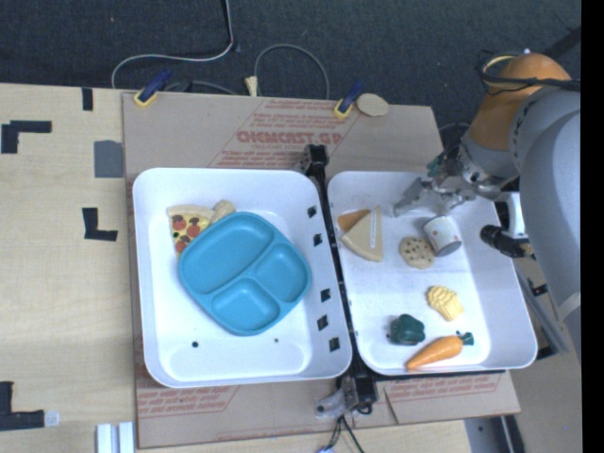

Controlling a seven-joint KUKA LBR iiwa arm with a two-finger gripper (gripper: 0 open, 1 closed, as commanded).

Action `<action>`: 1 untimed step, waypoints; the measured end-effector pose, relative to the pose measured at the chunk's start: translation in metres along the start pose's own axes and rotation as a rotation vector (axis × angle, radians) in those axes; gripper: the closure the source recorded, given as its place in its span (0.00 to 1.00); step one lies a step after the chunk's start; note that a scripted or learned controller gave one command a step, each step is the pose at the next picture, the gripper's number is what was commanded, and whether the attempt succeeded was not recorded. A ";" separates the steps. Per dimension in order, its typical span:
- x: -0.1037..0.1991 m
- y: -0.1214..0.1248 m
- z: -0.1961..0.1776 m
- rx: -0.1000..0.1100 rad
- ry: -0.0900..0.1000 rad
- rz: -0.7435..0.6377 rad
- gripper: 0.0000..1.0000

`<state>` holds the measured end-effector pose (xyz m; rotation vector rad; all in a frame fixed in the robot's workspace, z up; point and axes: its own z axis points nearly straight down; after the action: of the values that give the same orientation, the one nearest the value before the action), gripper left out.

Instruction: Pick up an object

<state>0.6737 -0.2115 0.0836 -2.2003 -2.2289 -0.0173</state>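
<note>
Camera view: gripper (421, 196) is parked just above the grey cup (442, 235); finger state can't be told, kinda blurry.

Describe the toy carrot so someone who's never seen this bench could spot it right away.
Look in the right-hand white bin, at its near edge. The carrot lies there, beside a dark green toy. It is the only long orange piece, with a small green tip.

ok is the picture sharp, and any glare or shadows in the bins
Camera view: bins and toys are fairly sharp, the carrot and blue tray crisp-edged; the arm at right looks softer; lighting is even, with no hard glare on the right bin, and faint soft shadows beside the toys.
</note>
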 end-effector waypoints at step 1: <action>0.026 -0.048 -0.004 -0.006 -0.019 0.011 0.00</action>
<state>0.6258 -0.1866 0.0880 -2.2248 -2.2292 -0.0024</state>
